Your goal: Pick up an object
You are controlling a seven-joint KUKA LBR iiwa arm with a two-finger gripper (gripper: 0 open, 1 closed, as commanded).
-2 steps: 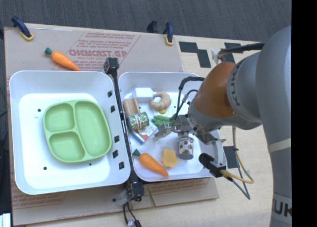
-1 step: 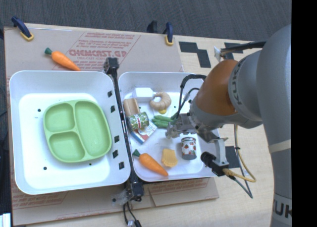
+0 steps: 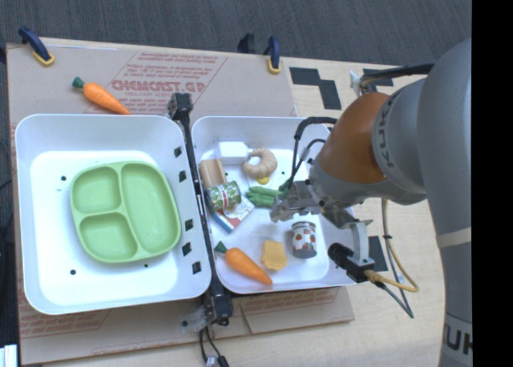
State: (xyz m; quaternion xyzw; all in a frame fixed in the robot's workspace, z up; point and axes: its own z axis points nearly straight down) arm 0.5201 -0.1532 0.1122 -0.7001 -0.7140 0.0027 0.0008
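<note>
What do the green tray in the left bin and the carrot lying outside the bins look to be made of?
Tray: likely molded plastic, pale green, with a soft sheen and rounded compartment walls. Carrot: probably a plastic or rubber toy, uniformly bright orange with a smooth surface and a plain green stub; too small to tell which.

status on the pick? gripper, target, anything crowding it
Gripper down in right bin, fingers not readable. Nothing visibly held. Nearest: green item, small can. Crowded: croissant, carrot close by.
</note>
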